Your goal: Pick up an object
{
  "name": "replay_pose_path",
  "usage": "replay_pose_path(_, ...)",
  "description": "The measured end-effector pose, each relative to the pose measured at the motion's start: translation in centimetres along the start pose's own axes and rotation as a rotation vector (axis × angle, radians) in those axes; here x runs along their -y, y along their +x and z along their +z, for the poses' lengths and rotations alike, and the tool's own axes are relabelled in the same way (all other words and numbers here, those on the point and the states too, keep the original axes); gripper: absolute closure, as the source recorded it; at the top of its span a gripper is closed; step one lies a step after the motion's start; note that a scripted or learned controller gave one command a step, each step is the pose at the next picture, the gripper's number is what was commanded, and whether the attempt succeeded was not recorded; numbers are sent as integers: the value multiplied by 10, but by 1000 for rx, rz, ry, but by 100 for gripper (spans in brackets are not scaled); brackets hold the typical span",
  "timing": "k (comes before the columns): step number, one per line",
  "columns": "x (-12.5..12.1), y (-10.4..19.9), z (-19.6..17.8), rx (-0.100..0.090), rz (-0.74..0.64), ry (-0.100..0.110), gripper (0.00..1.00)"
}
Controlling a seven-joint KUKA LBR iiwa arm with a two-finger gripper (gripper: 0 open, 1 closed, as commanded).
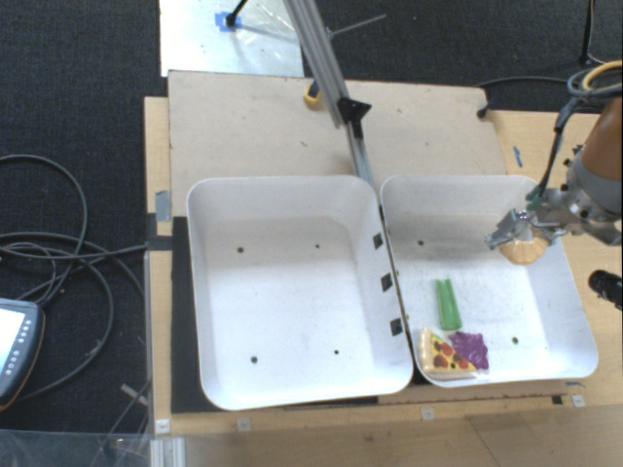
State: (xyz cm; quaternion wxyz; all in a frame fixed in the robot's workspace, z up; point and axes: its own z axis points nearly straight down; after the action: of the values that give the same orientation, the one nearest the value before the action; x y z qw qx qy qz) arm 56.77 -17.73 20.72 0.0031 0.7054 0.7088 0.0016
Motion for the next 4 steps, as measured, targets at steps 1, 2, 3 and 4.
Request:
replay_pose_path(1,-1,0,-27,-1,-1,2,100)
replay_pose_path(2,-18,55,-22,-4,-6,4,100)
replay_pose_path(3,-23,107,-13,-4,-6,6,100)
replay_pose_path(4,-28,160,-5,-5,-6,6,100)
